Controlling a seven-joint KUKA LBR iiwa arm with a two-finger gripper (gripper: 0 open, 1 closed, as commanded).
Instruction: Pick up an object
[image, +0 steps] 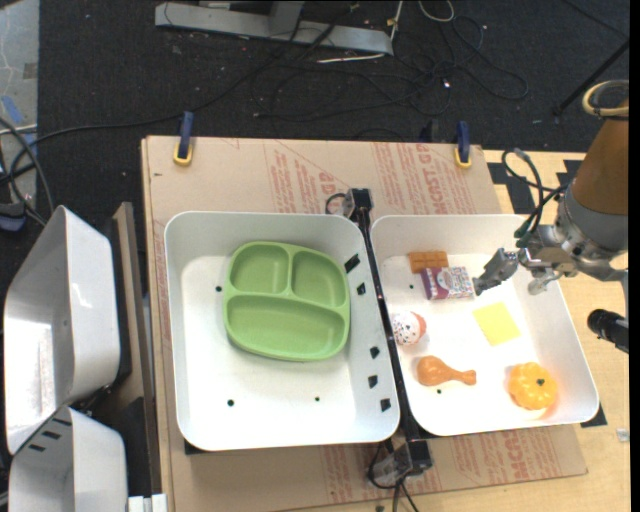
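A green plate (288, 301) lies in the middle of the left bin (190, 400). In the right bin (585, 385), a pumpkin (530, 386) sits by the front right corner, a chicken leg (444, 373) near the front edge. The gripper (518, 270) hangs spread open and empty over the back right part.

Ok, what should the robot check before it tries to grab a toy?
1. Toys in the right bin to choose from: ok. There is a yellow square, an orange pumpkin, a drumstick, a purple box and a small ball.
2. Gripper over the bin with the toys: ok, it is at the upper part, beside the purple box.
3. Nothing already in the gripper: ok, no toy shows between its fingers.
4. Fingers open: cannot tell.
5. Target has room around it: ok for the yellow square, which lies apart from the others.
6. Green tray out of the way: ok, it is in the left bin.
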